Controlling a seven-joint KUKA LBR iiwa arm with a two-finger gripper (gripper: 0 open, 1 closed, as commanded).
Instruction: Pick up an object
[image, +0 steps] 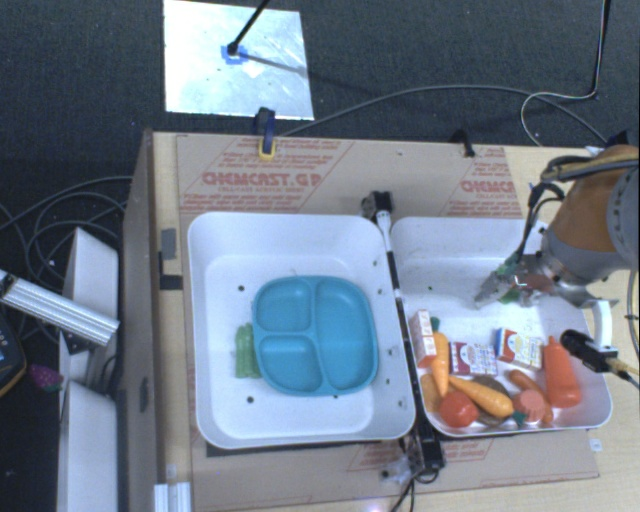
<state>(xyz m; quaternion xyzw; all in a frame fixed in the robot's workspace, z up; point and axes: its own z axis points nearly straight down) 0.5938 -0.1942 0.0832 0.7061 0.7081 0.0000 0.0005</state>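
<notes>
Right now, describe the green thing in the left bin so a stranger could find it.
Start at the left white bin, holding a blue divided plate. The green piece lies against the plate's left edge: small, upright, and the bin's single green item.

Taking the divider (397, 300) between the two bins as landmark: right of it, the far half of the right bin (440, 250) lies bare, giving open floor up to the hand (497, 288). The near half is crowded with toy food (490, 375), pieces touching, some against the divider. Left of it, a blue plate (315, 335) fills the left bin's (215, 260) middle, leaving bare strips along the walls.
</notes>
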